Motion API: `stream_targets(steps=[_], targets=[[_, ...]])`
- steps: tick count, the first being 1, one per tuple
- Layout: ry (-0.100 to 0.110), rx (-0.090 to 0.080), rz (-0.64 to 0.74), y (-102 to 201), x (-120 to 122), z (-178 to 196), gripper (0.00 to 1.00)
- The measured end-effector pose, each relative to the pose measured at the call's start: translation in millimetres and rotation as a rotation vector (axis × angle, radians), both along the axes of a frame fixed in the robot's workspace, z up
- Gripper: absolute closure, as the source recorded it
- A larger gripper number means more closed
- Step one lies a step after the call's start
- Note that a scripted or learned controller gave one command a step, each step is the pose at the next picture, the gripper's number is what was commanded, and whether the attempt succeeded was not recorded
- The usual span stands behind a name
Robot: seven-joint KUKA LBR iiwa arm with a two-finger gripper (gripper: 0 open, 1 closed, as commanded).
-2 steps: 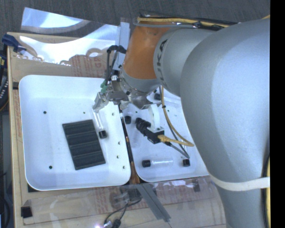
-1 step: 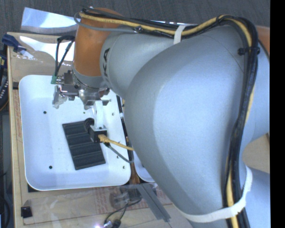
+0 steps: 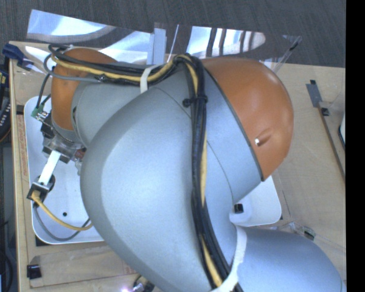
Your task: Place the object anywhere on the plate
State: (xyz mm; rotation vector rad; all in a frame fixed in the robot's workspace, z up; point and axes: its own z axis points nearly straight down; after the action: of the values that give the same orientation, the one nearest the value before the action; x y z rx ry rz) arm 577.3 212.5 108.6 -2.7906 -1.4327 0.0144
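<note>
My arm fills most of the camera view, its grey body and orange band lying across both bins. The wrist reaches down over the left white bin, and the gripper sits low over the bin's left part, mostly covered by the arm. The arm hides most of the bin floor beneath it.
A corner of the right white bin shows under the arm. A small dark speck lies on the left bin's floor. Bare wooden bench runs to the right, and clear plastic guards stand along the back edge.
</note>
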Motion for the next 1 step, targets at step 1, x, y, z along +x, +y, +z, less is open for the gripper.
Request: stream_targets(steps=[1], targets=[[-0.006,0.001,-0.027,6.7,-14.9,91.1,0.0]])
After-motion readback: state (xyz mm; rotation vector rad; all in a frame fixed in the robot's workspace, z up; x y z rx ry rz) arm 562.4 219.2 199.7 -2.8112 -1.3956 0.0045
